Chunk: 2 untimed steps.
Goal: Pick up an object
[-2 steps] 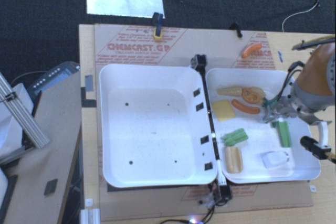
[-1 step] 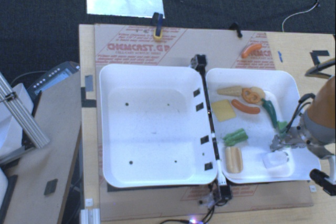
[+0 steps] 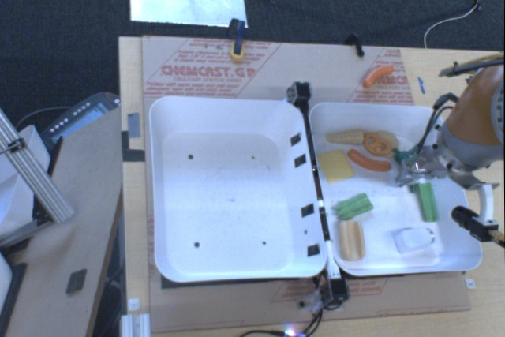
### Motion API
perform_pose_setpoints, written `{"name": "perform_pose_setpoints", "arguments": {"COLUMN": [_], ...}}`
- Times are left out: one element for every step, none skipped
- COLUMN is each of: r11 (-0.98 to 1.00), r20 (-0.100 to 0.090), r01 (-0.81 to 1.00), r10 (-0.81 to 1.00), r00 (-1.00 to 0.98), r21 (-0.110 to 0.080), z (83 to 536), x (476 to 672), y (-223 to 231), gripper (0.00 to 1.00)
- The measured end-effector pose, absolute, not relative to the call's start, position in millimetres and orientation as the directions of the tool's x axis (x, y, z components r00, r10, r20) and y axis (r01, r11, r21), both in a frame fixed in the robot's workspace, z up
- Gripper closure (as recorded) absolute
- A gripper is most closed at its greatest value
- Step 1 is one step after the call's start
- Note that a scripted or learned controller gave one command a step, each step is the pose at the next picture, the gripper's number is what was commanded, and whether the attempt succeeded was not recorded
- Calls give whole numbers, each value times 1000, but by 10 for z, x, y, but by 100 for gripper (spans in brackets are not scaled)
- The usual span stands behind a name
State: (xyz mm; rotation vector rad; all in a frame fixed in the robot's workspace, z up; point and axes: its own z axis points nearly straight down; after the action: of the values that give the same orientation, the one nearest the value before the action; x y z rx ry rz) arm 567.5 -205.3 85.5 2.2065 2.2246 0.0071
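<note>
Right bin (image 3: 461, 252) has seven toy foods, plus one sausage (image 3: 378, 76) outside. Gripper (image 3: 412, 170) sits touching the green stick (image 3: 427, 200); can't tell its grip.

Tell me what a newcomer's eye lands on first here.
The right bin draws the eye: it holds a scatter of toy foods, among them a red sausage and a hot dog. The end effector hangs over its right side, near a green stick.

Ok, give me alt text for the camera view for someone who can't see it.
A grey arm with an orange band lowers its tool into the right bin, beside a green stick, among toy foods including a hot dog and a yellow slice. The left bin sits alongside.
</note>
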Motion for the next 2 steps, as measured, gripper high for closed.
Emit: {"name": "perform_pose_setpoints", "arguments": {"r11": [-1, 1], "r20": [2, -2], "r01": [1000, 1000], "r10": [1000, 1000], "r00": [1, -1], "r21": [-5, 3], "z": [840, 846], "x": [4829, 5015], "y": [-1895, -2070], "gripper": [100, 100]}}
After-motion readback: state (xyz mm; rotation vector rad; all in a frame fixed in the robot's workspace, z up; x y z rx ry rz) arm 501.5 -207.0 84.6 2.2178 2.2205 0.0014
